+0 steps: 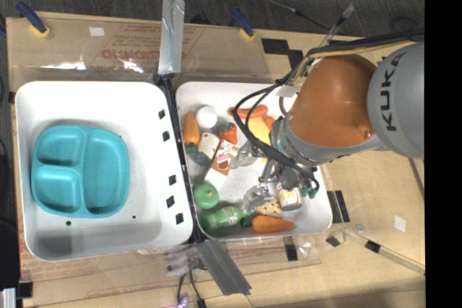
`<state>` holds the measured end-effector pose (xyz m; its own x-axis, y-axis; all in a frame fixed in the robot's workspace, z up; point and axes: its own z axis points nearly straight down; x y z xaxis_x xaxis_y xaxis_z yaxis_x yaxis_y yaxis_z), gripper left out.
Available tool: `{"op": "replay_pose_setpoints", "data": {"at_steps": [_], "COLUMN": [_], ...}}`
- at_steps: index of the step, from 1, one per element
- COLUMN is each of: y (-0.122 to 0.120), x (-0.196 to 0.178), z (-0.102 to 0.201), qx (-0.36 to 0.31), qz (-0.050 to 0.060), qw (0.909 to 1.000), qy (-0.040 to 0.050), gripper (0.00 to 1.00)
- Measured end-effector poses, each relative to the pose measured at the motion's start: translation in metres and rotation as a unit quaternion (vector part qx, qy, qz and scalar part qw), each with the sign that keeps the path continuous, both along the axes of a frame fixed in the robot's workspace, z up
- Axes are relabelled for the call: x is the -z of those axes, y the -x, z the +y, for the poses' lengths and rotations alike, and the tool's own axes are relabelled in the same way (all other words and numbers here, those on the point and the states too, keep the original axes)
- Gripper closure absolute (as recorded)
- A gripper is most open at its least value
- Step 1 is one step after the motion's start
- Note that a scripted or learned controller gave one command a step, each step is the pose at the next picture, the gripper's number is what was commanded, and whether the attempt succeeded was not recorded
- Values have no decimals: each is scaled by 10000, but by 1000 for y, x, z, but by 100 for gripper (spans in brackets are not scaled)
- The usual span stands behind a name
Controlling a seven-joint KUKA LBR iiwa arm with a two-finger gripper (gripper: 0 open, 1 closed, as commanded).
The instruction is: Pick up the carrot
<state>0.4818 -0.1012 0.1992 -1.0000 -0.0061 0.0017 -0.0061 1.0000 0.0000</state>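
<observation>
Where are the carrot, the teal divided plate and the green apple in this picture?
carrot (273, 224): camera view, middle of its orange body, near the right bin's front wall.
teal divided plate (79, 169): camera view, central ridge, in the left bin.
green apple (206, 195): camera view, its top.

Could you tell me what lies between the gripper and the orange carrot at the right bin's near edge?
In the camera view, a small pale, speckled wedge-shaped piece sits between the gripper and the carrot, touching the carrot's upper side.

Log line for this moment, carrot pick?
gripper: low in right bin | carrot: at bin's near edge, not held | phase: approach
</observation>
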Motion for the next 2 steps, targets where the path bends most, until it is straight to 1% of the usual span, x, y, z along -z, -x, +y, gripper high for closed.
{"op": "replay_pose_setpoints", "data": {"at_steps": [1, 2], "y": [-32, -64], "x": [-20, 8], "z": [30, 71], "qx": [1903, 4041], "qz": [-13, -1], "qw": [9817, 9147], "qy": [1, 7], "gripper": [0, 0]}}
